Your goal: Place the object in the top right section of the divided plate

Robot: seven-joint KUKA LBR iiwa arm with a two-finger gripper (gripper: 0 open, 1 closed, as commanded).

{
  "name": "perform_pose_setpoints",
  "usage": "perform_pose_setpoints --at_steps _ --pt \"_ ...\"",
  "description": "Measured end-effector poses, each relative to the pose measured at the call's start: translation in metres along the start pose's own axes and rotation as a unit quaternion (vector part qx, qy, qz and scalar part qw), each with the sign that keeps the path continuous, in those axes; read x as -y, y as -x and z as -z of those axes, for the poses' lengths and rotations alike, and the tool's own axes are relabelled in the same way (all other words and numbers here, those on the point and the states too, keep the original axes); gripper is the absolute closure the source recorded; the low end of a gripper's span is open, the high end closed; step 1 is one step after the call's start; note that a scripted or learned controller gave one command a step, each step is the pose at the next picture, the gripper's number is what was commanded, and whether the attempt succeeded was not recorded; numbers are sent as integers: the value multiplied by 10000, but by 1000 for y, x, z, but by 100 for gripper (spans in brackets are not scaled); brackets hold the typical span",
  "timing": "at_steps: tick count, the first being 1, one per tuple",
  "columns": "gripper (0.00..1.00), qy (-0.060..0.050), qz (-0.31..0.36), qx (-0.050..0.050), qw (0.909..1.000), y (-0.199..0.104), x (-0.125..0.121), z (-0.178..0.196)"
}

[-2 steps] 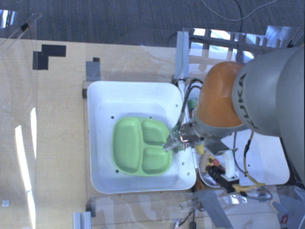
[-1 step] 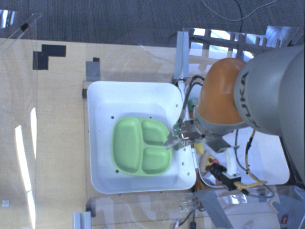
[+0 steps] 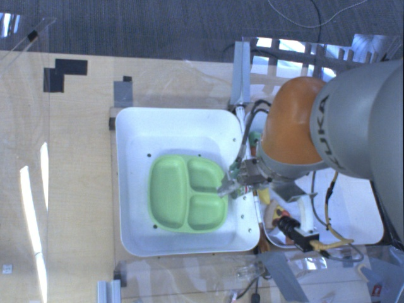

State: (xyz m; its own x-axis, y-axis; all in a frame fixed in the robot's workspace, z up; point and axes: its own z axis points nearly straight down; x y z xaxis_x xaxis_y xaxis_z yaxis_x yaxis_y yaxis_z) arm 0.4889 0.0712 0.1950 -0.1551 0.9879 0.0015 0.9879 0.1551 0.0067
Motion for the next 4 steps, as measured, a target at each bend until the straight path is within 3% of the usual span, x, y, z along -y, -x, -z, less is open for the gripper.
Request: perform_pose_setpoints --at_steps 1,2,4 --pt "100 20 13 -5 10000 0 -2 11" --pt "0 21 9 -4 10000 0 -2 11" --pt "0 21 9 -4 10000 0 -2 11"
